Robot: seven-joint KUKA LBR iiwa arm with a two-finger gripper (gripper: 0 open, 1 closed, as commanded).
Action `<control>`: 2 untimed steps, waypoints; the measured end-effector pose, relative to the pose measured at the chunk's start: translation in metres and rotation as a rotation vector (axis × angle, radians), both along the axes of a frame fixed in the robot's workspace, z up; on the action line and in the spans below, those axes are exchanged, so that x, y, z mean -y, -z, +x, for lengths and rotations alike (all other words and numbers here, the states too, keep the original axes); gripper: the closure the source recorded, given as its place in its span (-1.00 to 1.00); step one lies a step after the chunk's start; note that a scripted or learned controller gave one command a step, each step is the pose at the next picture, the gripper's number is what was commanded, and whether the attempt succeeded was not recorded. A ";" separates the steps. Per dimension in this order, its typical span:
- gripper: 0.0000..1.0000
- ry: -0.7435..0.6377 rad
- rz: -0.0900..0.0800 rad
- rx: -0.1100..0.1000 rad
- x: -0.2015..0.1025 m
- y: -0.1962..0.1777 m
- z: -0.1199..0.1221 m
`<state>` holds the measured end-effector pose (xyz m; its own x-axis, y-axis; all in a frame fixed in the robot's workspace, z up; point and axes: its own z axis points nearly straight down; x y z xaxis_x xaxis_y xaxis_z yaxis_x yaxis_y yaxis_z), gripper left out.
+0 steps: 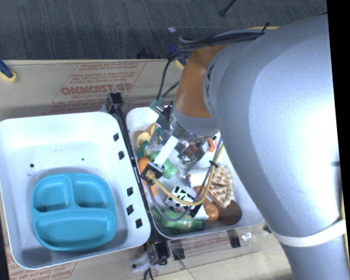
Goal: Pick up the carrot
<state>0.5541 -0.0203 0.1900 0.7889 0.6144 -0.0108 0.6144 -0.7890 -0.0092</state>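
Along the far left edge of the surface, which is covered with printed brown board, a blue clamp is seen. The left bin carries a blue divided plate, set toward its near left corner.

The right bin is crowded with toy food. Against its left wall, about midway along, an orange rounded piece is seen, and it is judged to be the carrot, though only part of it is exposed. It lies among other pieces, with a yellow item just beyond it and a green item along the bin's near edge. The gripper hangs low over the middle of this bin, just beside the carrot to its right. Whether it is spread apart or closed cannot be told, as it is masked by its own housing and cables, and nothing is seen held in it.

Further right, a lattice-topped pastry piece and a brown round piece are found near the bin's near right corner. The arm, with its orange band, covers the right side.

The carrot is expected to be light, stiff and smooth moulded plastic, so slipping is likely on its tapered, rounded skin. It would best be taken across its thicker middle, from above. The bin wall close at its left leaves little room on that side.
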 end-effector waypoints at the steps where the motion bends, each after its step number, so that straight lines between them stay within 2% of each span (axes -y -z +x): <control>1: -1.00 0.000 0.000 0.000 0.000 0.000 0.000; 2: -1.00 0.000 0.000 0.000 0.000 0.000 0.000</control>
